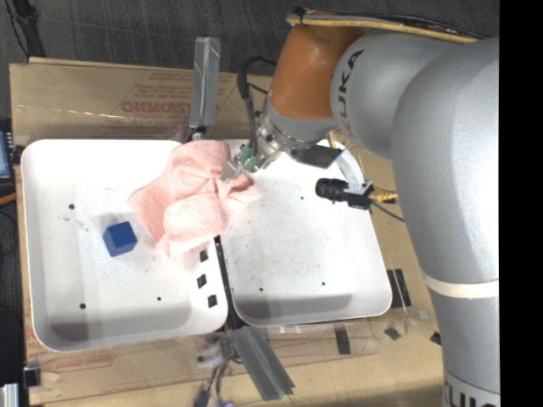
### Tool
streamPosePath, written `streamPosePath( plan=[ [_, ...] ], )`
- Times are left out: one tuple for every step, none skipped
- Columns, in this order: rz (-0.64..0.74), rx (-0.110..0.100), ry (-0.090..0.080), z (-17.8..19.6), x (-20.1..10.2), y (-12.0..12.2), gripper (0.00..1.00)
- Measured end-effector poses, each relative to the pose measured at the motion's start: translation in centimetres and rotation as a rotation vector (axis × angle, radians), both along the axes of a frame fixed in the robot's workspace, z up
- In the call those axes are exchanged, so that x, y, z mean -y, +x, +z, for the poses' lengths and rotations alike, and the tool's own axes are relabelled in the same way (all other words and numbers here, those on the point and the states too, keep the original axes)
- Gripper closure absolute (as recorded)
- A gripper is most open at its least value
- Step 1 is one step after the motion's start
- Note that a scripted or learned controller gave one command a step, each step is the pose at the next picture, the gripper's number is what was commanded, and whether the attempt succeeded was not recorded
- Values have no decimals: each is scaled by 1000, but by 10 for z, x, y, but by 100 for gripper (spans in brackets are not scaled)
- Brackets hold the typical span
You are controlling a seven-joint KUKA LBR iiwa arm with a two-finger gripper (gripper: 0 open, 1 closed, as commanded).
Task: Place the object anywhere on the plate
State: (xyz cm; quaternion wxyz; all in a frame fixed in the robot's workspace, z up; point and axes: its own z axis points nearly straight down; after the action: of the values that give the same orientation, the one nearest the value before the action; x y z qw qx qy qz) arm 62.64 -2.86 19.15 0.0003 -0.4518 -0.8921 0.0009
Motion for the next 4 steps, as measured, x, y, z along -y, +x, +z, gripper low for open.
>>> streamPosePath(
  plan=[
    [4, 1, 1, 41, 0, 0, 100],
    [410, 0, 1, 49, -47, -2, 100],
    [813, -2, 2, 37, -98, -1, 100],
    [942, 3, 1, 40, -156, 7, 100]
  ],
)
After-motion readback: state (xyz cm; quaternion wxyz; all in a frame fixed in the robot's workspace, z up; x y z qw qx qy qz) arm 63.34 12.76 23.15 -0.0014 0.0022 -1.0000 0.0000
